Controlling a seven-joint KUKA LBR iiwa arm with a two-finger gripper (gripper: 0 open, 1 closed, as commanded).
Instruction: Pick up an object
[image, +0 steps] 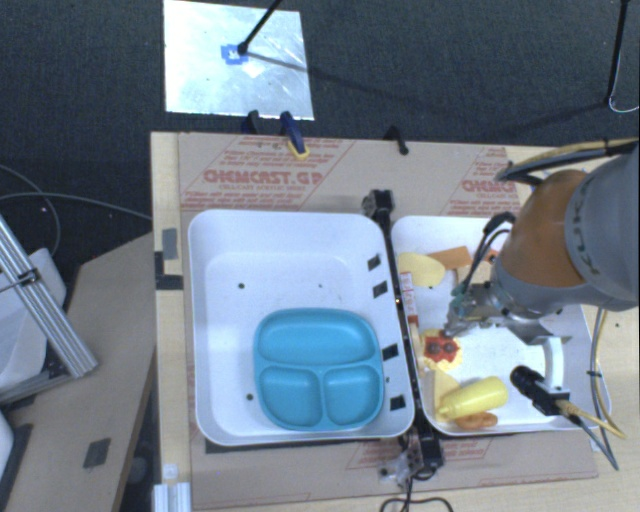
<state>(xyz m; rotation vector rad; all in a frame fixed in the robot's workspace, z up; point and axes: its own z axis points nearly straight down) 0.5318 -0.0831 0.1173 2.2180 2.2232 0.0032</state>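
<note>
The arm (570, 240), grey w/ orange band, reaches in from the right over the right bin (570, 420). The left bin (290, 240) holds a blue divided plate (320, 368) toward its front. The gripper (458, 322) hangs low in the right bin, just above and right of a small red-orange object (441, 348); jaw state cannot be told. Other items in the right bin: yellow bottle (472, 396) at front, pale yellow piece (420, 268) and orange piece (452, 257) at back.
</note>
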